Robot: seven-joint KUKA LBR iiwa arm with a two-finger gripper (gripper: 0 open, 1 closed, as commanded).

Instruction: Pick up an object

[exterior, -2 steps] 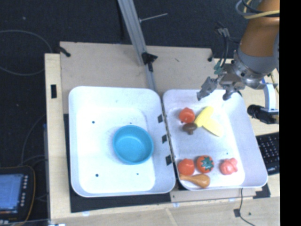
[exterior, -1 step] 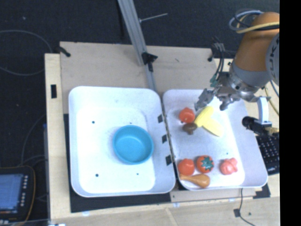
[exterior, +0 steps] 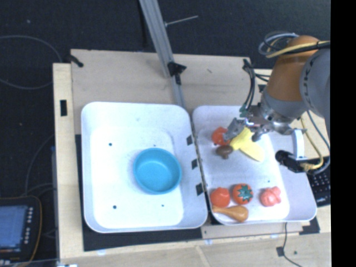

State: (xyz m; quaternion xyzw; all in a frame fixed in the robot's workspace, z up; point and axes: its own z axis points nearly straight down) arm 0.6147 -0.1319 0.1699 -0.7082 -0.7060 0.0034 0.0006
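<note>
In the right white bin [exterior: 295, 202], nearest: one tan pear-shaped gourd [exterior: 231, 212], two red-orange round toys [exterior: 220, 196], one pink lump [exterior: 270, 196]. Farther: one yellow wedge [exterior: 248, 148], one brown piece [exterior: 224, 151], one red piece [exterior: 219, 135] below the gripper [exterior: 245, 128]; whether it is apart, I cannot tell. One blue round bowl [exterior: 157, 171] sits in the left white bin [exterior: 100, 121].

Left bin [exterior: 100, 121] holds a bowl [exterior: 157, 171]; right bin [exterior: 295, 196] holds a banana [exterior: 248, 147] behind a tomato [exterior: 242, 193] and a pear-shaped piece [exterior: 232, 212] at its front edge.
</note>
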